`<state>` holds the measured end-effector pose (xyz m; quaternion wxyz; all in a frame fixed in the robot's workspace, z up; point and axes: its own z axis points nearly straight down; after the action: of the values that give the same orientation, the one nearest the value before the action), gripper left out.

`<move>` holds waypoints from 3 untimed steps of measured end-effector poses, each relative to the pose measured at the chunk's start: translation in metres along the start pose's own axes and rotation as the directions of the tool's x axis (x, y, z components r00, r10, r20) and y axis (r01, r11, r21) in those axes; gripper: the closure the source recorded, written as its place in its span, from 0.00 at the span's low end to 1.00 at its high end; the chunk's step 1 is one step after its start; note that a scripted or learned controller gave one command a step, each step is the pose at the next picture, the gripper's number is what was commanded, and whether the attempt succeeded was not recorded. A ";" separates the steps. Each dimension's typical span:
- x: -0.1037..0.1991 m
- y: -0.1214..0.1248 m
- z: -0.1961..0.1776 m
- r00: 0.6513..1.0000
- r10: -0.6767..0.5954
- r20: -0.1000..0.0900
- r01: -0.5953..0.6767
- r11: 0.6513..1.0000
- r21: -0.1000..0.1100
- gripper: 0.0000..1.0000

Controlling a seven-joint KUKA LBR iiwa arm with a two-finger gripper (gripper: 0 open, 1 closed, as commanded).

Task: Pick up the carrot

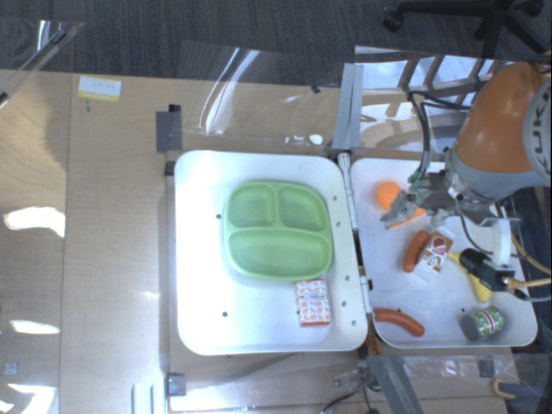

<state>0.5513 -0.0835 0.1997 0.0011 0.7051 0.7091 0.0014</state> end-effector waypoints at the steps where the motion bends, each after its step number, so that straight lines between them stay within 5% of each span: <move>1: -0.058 0.077 0.090 0.983 -0.182 0.012 0.182 0.983 -0.029 0.00; 2: -0.055 0.102 0.107 0.983 -0.183 0.005 0.183 0.983 -0.010 0.00; 3: -0.093 0.047 0.113 0.981 -0.192 0.003 0.192 0.981 -0.003 0.00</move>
<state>0.5989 -0.1763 0.0868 0.0034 0.6334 0.7738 0.0015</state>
